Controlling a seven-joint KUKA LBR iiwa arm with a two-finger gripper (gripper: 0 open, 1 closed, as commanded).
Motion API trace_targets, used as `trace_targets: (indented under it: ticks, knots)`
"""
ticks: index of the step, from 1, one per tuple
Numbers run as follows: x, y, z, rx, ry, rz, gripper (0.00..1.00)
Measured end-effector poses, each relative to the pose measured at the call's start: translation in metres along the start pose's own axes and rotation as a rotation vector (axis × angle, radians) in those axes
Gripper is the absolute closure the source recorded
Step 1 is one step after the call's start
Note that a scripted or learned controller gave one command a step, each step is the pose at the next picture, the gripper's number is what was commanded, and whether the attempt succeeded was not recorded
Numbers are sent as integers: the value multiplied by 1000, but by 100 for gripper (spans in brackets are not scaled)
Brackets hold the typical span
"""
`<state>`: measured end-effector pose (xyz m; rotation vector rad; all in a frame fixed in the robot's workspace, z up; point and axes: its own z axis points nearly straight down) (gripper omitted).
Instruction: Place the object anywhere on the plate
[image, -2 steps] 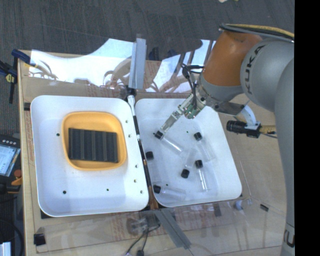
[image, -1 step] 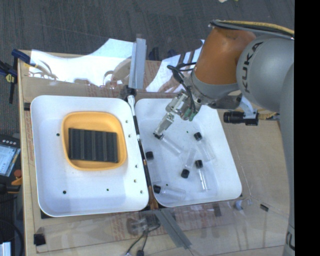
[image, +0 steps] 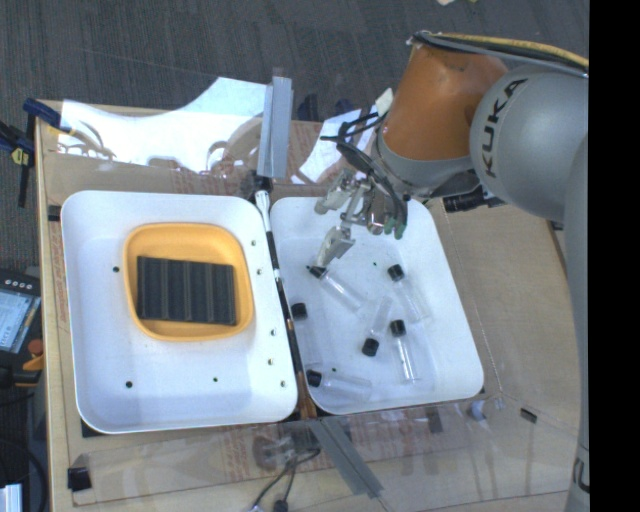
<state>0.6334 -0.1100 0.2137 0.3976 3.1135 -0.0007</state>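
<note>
Arm (image: 530, 130) grey w/ black KUKA lettering, fat orange band (image: 440, 100) above wrist — black cables, bare-metal gripper (image: 335, 245) hw, small green bit.

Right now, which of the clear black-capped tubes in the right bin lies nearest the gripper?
The tube at the bin's upper left, its black cap at the gripper tip. The other tubes lie lower in the bin, toward its middle and bottom edge.

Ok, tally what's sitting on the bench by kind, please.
White bins: 2
Yellow plate: 1
Dark ridged insert: 1
Clear black-capped tubes: about 5; they are see-through and lie close together, so the count is unsure
Total: about 9
</note>
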Motion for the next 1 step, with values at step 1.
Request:
trace_targets:
  ticks: [1]
  knots:
    - [-9,1,23,-1,4,-324,0]
